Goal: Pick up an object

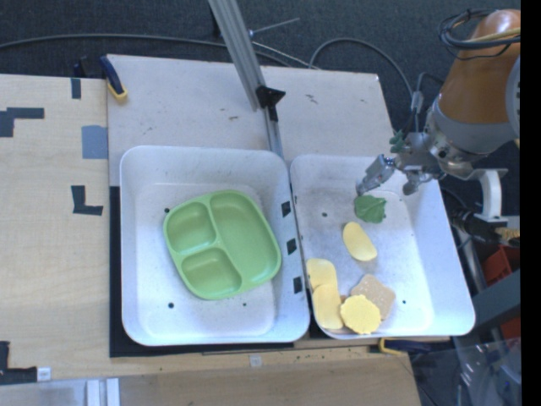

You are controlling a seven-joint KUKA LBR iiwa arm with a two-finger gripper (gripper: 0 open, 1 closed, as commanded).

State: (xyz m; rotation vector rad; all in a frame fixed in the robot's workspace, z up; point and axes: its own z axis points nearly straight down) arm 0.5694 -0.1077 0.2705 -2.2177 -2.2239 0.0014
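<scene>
Two shallow white bins sit side by side on the bench. The left bin (pixel 135 227) holds a green divided tray (pixel 221 244), lying flat and slightly turned, with three compartments facing up.

The right bin (pixel 439 260) holds the loose objects. A small green leafy piece (pixel 370 208) lies toward the far side of the bin. Just nearer than it lies a pale yellow oval piece (pixel 359 242). At the near edge is a cluster: two yellow oblong pieces (pixel 324 286) against the bin's left wall, a round yellow disc (pixel 361 314) touching them, and a tan bread-like slice (pixel 376 293) partly under the disc.

The arm comes in from the right, its orange band (pixel 482 74) above the grey wrist. The gripper (pixel 390 176) hangs over the far part of the right bin, just above and beside the green leafy piece — one finger (pixel 375 176) slants down toward it on the left, the other lies further right. The jaws stand spread, with nothing visible between them; whether the left fingertip touches the leafy piece cannot be told.

A grey metal pole (pixel 241 45) crosses the far bench at a slant.
</scene>
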